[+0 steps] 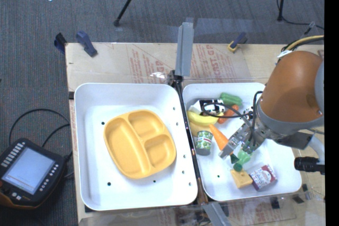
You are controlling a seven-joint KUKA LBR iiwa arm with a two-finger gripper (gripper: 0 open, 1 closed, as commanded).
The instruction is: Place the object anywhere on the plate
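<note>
**Camera view: arm low over the right bin, plate bare in the left**

Nearest the camera in the right bin [275,188] lay a yellow cheese wedge [241,178] and, just beside it to the right, a small red packet [262,176]. Just above them the hand [233,148] hung low over the bin's middle, its grey fingers slanting down and to the left; whether they stood apart or together could not be told, and nothing could be seen held between them. A small green item [244,157] lay right under the hand, partly hidden by it. To its left an orange carrot [219,136] lay at a slant, with a small green-labelled can [204,141] beside it, close to the bin's left wall. Farther back a yellow banana [200,118] lay across the bin, then a black-and-white object [211,107] and a green vegetable [231,98] near the far wall. The arm's orange band [291,87] bulked over the bin's right side.

In the left bin [87,114] the yellow plate [140,142], with three compartments, sat flat near the middle, well apart from all the items in the other bin, with none of them on it.

Both bins rested side by side on the table [122,63]. On the floor to the left sat a control pendant [29,172] with its cable.
</note>
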